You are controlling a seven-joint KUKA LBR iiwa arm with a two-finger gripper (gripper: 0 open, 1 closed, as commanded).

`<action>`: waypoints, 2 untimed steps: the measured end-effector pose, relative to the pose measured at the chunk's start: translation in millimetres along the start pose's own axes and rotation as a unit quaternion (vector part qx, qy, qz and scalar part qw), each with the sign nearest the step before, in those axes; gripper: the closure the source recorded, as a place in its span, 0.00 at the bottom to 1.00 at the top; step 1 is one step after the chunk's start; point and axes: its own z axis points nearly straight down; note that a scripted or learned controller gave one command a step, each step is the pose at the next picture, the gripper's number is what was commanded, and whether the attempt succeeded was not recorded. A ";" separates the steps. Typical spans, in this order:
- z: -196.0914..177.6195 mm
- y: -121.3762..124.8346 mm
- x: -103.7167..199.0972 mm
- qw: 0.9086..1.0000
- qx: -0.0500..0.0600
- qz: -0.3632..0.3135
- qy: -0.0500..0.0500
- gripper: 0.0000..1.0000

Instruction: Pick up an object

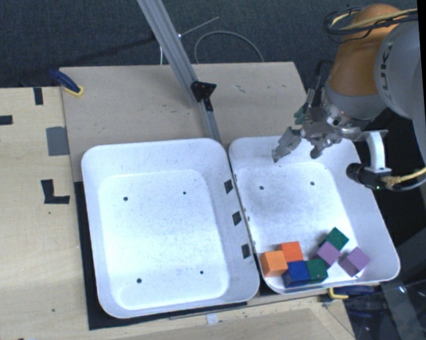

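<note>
Claw (299,148) hovering with its two fingers spread wide and nothing between them, over the far edge of the right bin (361,190), well apart from the blocks. Those blocks are sitting clustered at the bin's near end: two orange blocks (281,258), a blue block (298,272), two green blocks (337,239) and two purple blocks (328,252), several touching one another. A grey slanted pole (178,58) is crossing the bench (26,217) behind the left bin (153,152), and a thin wire loop (225,43) is lying beyond it.

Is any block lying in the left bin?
No: the blocks are all clustered at the near end of the right bin.
</note>
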 end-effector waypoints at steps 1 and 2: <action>-4.9 -43.2 -17.0 1.000 0.000 0.000 0.000 0.00; -12.2 -19.6 -55.1 1.000 -0.001 0.001 -0.001 0.00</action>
